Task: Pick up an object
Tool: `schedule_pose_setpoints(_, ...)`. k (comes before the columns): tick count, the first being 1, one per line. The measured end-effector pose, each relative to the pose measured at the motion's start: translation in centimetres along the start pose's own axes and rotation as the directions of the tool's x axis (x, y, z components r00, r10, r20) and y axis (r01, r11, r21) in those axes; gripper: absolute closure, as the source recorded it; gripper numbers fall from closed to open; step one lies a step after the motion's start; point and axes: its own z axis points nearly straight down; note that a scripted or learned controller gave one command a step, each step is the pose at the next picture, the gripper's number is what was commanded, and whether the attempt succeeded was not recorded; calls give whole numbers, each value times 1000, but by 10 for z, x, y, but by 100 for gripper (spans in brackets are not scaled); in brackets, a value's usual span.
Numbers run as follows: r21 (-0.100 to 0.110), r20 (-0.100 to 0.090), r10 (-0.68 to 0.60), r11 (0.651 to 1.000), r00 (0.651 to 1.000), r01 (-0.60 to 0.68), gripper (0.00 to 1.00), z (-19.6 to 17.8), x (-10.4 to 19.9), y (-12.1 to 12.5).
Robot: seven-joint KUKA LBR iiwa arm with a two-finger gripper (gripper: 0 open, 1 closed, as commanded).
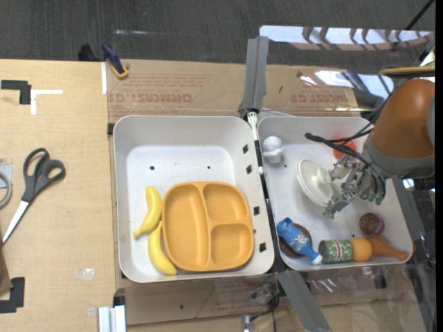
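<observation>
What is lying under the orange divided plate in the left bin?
Two yellow bananas stick out from under the left edge of the orange divided plate, one higher and one lower. Their right parts are covered by the plate, so how far they reach cannot be seen, nor whether something else lies under it.

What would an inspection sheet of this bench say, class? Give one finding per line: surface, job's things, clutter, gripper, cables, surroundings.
Surface: wooden bench bearing left bin and right bin.
Job's things: left bin holds orange divided plate and two bananas; right bin holds white bowl, blue bottle, green can, dark red ball.
Clutter: scissors on the bench.
Gripper: gripper low over right bin beside the bowl; finger state unclear.
Cables: black cable at the wrist.
Surroundings: cardboard behind the bins.
</observation>
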Motion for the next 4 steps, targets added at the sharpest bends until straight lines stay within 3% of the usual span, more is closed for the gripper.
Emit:
schedule_pose_setpoints(1,5,-1,165,986,986,-165,0,0,-27,63)
schedule_pose_setpoints(2,-4,-9,53,999,999,-53,0,0,23,-59)
schedule_pose_setpoints(3,-1,-2,133,991,991,-133,0,1,-55,-26)
schedule_pose_setpoints(4,1,-32,282,959,959,-282,0,-1,-70,-23)
